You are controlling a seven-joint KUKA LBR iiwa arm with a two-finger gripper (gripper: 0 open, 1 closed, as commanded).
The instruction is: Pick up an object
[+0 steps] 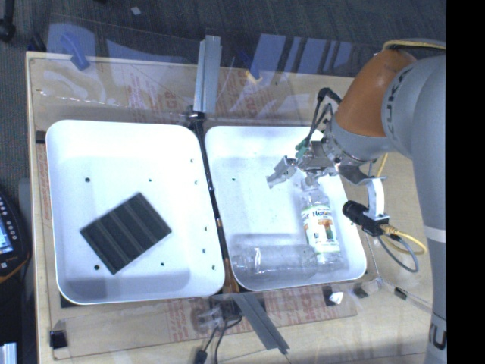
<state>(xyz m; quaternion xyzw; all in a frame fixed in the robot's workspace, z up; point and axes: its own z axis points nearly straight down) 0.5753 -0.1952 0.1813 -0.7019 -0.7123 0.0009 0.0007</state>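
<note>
While the hand [294, 169] hovers spread apart, the bottle [319, 226] (labelled) lies just below it.

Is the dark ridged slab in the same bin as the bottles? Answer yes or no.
No: the slab lies in the left bin, while both bottles lie in the right bin.

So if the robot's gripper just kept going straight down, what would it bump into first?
Probably the labelled bottle. The gripper hangs over the right bin, just above the bottle's cap end, so it would likely touch there. Depth is hard to judge from one view.
</note>
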